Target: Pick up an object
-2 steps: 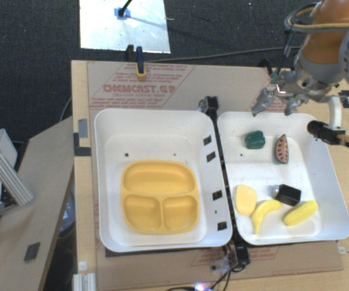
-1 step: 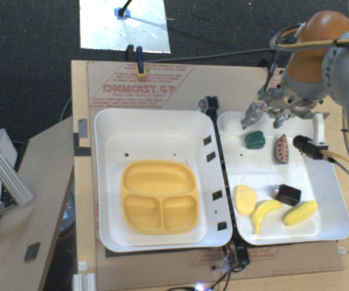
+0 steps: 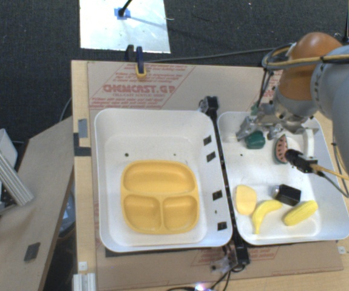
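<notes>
- Apparently the end effector (image 3: 258, 128) hovers low over a small green object (image 3: 256, 140) at the back of the right bin (image 3: 338, 223); whether it is gripping, I cannot tell.
- Object looks light, rigid, smooth, likely slippery; pinch across its narrow sides.

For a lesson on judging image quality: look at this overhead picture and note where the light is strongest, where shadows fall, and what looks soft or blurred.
Camera view: the left bin and right bin are brightly and evenly lit, nearly washed out; the yellow tray casts only a faint shadow; the gripper darkens the bin floor beneath it; the arm near the lens looks soft; the banana stays fairly sharp.
</notes>
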`<action>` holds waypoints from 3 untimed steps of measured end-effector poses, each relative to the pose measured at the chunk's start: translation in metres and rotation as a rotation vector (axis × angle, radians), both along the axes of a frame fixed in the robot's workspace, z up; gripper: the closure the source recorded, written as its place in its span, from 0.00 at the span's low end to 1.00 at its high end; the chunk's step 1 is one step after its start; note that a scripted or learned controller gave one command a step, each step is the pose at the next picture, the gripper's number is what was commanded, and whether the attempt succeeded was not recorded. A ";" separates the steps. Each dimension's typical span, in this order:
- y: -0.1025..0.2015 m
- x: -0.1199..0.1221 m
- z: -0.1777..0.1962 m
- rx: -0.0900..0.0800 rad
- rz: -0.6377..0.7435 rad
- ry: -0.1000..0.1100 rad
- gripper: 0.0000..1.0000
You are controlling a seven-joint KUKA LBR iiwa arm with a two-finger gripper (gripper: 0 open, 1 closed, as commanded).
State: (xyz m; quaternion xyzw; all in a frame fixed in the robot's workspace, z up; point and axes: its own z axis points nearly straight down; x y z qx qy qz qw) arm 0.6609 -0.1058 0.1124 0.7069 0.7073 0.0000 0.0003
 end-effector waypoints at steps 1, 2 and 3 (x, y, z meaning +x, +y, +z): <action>0.000 0.002 0.015 -0.002 0.000 -0.008 1.00; 0.009 0.006 0.073 0.000 0.004 -0.006 1.00; 0.002 0.004 0.132 0.000 0.002 -0.003 1.00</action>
